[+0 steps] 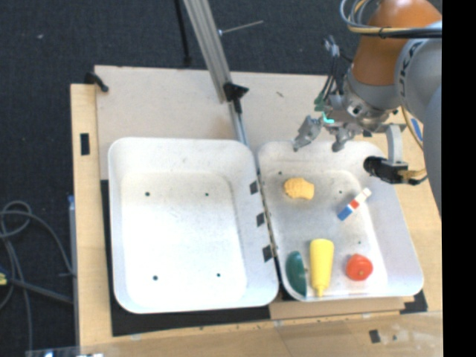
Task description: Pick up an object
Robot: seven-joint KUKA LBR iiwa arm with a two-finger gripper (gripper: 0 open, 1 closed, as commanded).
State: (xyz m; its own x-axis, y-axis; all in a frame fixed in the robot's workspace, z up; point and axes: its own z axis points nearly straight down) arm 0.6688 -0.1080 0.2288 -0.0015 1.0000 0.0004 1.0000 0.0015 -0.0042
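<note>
Camera view: right bin, five objects.

— What sort of place was it?
— A robotics lab — an industrial arm stood over a plywood bench with white bins, an aluminium camera mast, loose cables.

The arm comes in from the three o'clock side and fills the upper right, near two o'clock in the view. Its grey casing curves down from the edge, and the orange band sits just above the wrist, with looped cables over the top. Below the wrist the end effector points toward seven o'clock, its two fingers spread apart with a clear gap and nothing between them. A black fitting juts out at the arm's five o'clock side.
</note>
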